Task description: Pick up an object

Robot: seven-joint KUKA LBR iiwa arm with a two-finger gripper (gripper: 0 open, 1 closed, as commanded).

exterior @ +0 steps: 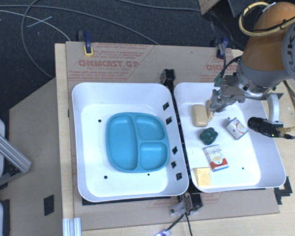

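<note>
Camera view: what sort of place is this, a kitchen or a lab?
Most likely a robotics lab bench. Two white bins are clamped to a board, loose cables trail over the floor, and a robot arm reaches in.

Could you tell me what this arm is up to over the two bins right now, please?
The arm's gripper is low in the right bin, right beside a tan block. A dark green lump, a small silver packet, a red and white carton and a yellow pad lie loose nearby. The left bin holds a blue divided tray.
</note>
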